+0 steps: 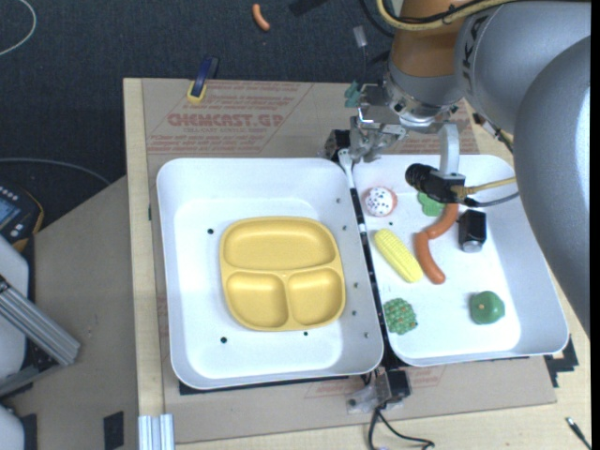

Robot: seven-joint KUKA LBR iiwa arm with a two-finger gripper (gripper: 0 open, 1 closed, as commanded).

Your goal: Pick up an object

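arm: enters from right, wrist pointing down | tool [367, 143]: low

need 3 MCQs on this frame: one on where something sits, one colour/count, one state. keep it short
1. Where does the yellow three-compartment plastic plate lie?
A. in the left white bin
B. in the right white bin
C. on the bare cardboard

2. How many green things lie in the right white bin, near its front edge?
A. none
B. two
C. five

3. How does the yellow toy corn cob lie?
A. standing on end
B. flat on the bin floor, at a slant
C. lifted between the fingers of the tool

Key:
1 A: the plate rests in the middle of the left white bin.
2 B: a bumpy green broccoli-like toy and a round green toy pepper lie there.
3 B: the cob lies flat beside the orange toy sausage, apart from the tool at the bin's far corner.
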